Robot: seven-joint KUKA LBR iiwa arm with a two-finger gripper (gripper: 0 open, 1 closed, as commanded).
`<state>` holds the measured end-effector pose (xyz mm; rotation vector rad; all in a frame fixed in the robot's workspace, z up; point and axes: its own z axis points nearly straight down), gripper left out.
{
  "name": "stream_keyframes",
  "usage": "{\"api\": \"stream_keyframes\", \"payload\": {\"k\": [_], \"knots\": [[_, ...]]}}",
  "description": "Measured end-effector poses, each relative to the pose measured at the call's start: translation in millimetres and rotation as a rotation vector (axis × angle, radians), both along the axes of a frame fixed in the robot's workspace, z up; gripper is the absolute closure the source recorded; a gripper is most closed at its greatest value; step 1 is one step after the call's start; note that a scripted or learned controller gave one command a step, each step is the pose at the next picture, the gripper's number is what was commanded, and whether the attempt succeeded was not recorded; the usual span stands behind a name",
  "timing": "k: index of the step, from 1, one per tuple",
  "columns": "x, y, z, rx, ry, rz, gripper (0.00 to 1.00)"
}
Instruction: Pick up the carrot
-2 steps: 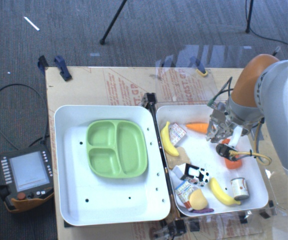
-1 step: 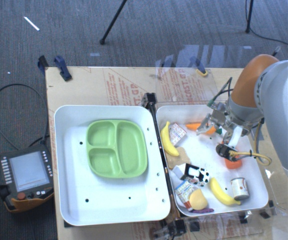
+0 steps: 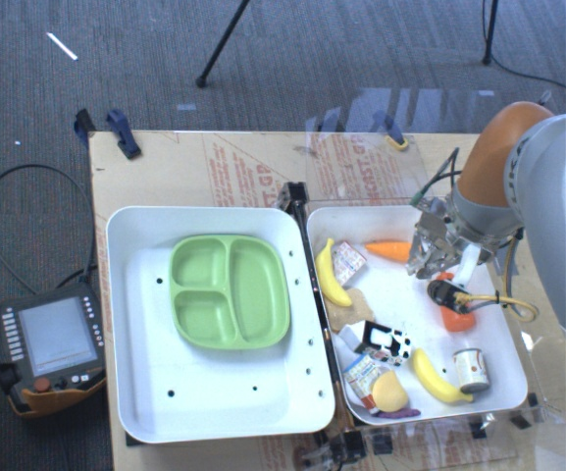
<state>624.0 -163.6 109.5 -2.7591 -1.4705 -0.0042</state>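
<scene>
The carrot (image 3: pixel 388 251), orange and tapered, lies in the upper middle of the right bin (image 3: pixel 510 359) with its thick end toward the right. My gripper (image 3: pixel 428 260) hangs just right of that thick end, low over the bin floor, close to the carrot. Nothing is visibly held between its fingers.
The right bin also holds two bananas (image 3: pixel 332 277) (image 3: pixel 437 378), a small carton (image 3: pixel 348 260), a black-and-white box (image 3: pixel 387 340), a red item (image 3: pixel 456 316), a can (image 3: pixel 471 369) and a yellow round fruit (image 3: pixel 389 392). A green divided plate (image 3: pixel 231 290) sits in the left bin (image 3: pixel 140 381).
</scene>
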Motion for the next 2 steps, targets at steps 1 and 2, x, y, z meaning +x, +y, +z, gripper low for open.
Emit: {"api": "stream_keyframes", "payload": {"k": [1, 2], "knots": [[0, 0, -1, 0.0, 0.001, 0.001, 0.0], [18, -1, -21, -0.003, 0.024, -0.358, 0.0]]}}
